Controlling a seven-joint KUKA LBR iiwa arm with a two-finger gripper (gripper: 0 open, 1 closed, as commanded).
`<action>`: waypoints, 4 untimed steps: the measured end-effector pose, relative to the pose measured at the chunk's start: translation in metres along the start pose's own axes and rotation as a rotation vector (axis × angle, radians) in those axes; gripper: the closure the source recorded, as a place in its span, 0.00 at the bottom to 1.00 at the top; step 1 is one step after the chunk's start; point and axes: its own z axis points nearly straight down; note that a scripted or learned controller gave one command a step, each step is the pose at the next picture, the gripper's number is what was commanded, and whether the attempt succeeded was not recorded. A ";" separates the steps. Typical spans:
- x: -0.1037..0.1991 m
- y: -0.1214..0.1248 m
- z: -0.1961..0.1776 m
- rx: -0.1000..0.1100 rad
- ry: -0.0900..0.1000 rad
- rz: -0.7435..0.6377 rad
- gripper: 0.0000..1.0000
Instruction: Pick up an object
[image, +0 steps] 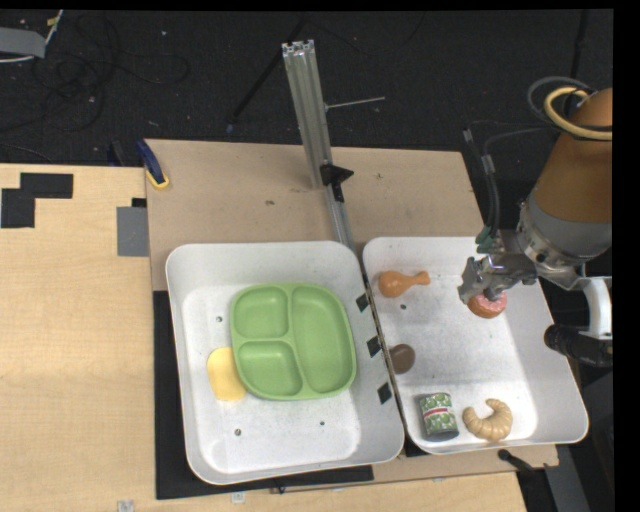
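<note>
My gripper hangs over the upper right part of the right bin. A small round red object shows directly beneath its tip, touching or nearly touching it; I cannot tell whether it is gripped or lying on the bin floor. Also in the right bin are an orange drumstick-shaped toy at the upper left, a small brown lump by the left wall, a green-labelled can and a tan croissant at the front.
The left bin holds a green divided plate and a yellow piece by the plate's left edge. A metal post rises behind the bins. The arm's grey body stands at the right.
</note>
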 end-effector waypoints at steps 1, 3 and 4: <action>0.051 -0.006 0.020 0.001 0.000 0.001 1.00; 0.158 -0.022 0.028 0.002 0.000 -0.001 1.00; 0.206 -0.031 0.028 0.003 0.000 -0.002 1.00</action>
